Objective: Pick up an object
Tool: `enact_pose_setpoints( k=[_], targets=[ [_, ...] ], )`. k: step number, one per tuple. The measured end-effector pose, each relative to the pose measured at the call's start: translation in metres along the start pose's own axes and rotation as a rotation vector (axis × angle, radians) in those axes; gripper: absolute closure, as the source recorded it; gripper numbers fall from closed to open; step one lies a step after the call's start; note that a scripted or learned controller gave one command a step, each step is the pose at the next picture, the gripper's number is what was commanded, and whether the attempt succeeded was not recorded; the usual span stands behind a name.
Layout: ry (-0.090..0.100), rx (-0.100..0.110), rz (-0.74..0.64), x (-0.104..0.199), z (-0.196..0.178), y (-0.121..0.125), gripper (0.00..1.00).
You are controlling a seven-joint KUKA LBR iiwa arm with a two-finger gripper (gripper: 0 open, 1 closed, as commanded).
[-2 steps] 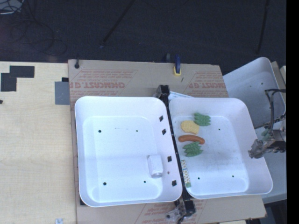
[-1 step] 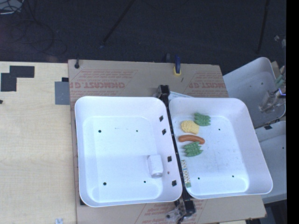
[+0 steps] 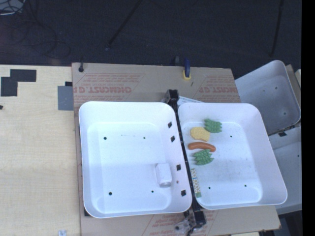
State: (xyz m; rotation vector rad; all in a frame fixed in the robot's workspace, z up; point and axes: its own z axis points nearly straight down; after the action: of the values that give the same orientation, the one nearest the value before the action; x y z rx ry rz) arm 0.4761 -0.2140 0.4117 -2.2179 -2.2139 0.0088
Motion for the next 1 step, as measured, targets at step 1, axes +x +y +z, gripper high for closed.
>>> enact_pose_setpoints(
  k=[1],
  targets=[
    [0.001, -0.008, 0.0, 0.0452, 0.1455, 0.001, 1.0]
  ],
)
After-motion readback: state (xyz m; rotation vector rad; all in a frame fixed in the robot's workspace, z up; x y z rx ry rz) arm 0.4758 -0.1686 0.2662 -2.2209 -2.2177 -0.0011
